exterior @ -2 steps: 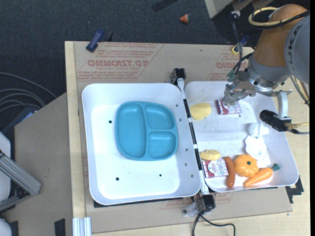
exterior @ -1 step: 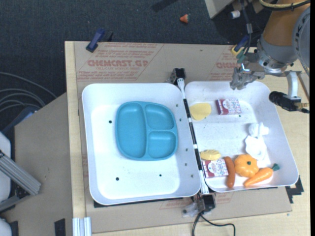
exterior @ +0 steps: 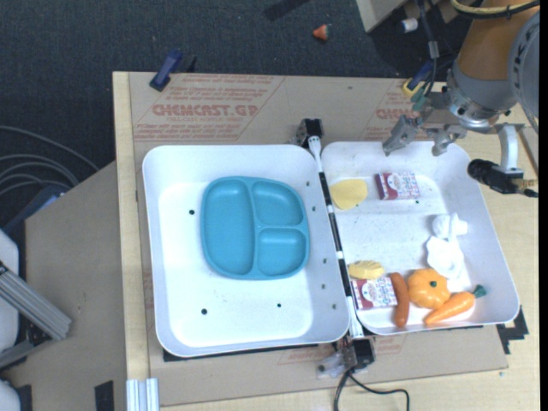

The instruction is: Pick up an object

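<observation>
Below the end effector (exterior: 419, 137), whose two fingers hang spread apart and hold nothing, a small red-and-white packet (exterior: 397, 185) lies flat in the right bin (exterior: 488, 229), its long axis running left to right. Just left of the packet sits a yellow disc (exterior: 348, 193). Farther below are crumpled white material (exterior: 447, 245), an orange carrot (exterior: 451, 306) and a sausage (exterior: 400, 298). A blue divided tray (exterior: 253, 227) fills the left bin (exterior: 171, 255).

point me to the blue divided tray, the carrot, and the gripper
blue divided tray (exterior: 254, 227): camera view, on the ridge where its three compartments meet, left bin.
carrot (exterior: 451, 306): camera view, mid-body of the orange root, right bin's near corner.
gripper (exterior: 419, 139): camera view, midway between its two fingertips, above the right bin's far edge.
</observation>
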`<state>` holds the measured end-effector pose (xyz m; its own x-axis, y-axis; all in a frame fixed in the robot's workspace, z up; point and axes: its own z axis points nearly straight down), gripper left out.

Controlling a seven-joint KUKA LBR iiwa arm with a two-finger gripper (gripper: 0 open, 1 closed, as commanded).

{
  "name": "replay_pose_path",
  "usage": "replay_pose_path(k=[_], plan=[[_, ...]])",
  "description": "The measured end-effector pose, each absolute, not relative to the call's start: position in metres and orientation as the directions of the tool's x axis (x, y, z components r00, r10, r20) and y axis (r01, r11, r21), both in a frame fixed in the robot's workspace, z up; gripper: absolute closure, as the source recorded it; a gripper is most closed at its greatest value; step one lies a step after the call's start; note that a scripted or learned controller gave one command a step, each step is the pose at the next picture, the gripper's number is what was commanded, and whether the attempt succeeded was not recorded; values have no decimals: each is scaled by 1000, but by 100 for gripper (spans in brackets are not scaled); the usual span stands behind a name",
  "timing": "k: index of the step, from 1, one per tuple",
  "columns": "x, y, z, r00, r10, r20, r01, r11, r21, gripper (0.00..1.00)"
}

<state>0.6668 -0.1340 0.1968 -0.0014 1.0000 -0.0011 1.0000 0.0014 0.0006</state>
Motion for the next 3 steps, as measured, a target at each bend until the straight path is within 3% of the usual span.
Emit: replay_pose_path(k=[1,2,3], plan=[[669,-121,89,-2,1000,-2,1000,2,7,0],[670,-122,101,-3,1000,-7,1000,3,12,100],[670,-122,101,-3,1000,-7,1000,3,12,0]])
